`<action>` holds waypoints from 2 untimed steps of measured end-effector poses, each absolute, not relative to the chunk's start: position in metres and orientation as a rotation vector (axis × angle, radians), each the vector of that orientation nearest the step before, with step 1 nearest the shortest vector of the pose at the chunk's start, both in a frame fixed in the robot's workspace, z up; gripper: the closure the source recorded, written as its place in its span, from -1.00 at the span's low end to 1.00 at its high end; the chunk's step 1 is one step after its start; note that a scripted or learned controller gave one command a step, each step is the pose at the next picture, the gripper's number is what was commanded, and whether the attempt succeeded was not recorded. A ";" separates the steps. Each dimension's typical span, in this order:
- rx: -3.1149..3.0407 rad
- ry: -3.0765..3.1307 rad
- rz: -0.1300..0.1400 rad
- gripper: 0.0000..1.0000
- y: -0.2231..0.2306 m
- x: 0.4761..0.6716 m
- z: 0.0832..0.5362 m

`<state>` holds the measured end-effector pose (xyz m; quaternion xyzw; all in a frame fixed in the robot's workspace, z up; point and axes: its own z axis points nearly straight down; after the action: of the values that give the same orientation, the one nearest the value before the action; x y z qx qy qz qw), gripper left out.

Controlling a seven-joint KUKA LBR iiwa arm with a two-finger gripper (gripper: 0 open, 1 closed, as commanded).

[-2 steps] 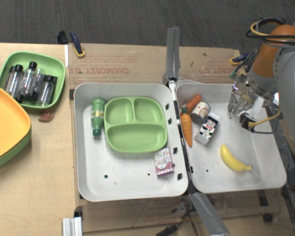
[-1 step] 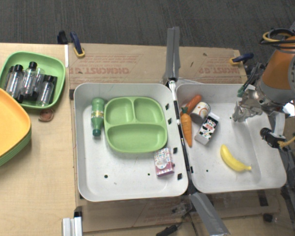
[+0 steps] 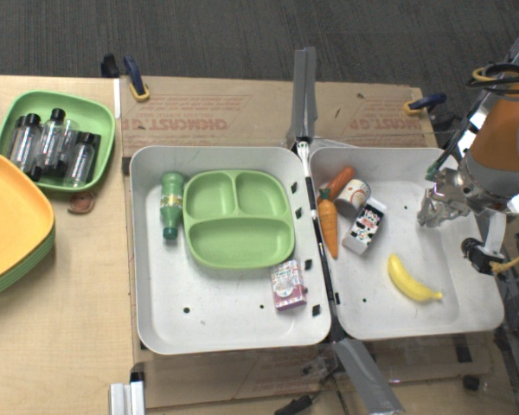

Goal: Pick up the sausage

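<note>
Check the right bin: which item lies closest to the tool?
The banana, alone toward the near right; the carrot, sausage and cartons cluster by the divider, farther from the tool.

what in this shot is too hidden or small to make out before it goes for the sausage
- Gripper: in the camera view the fingers are small and dark, so their state is unclear.
- Sausage: its lower end is hidden by the can and the carrot.
- Milk carton and pink packet: print too small to read.
- Orange plates: cut off by the left edge.
</note>
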<state>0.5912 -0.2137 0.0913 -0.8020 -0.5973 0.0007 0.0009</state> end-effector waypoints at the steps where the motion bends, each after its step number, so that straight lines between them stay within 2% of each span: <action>1: -2.278 -2.162 0.001 1.00 -0.207 0.556 0.093; 2: -2.371 -2.062 0.002 1.00 -0.207 0.637 0.107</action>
<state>0.6374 -0.2071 0.1067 -0.7546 -0.6562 0.0006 -0.0005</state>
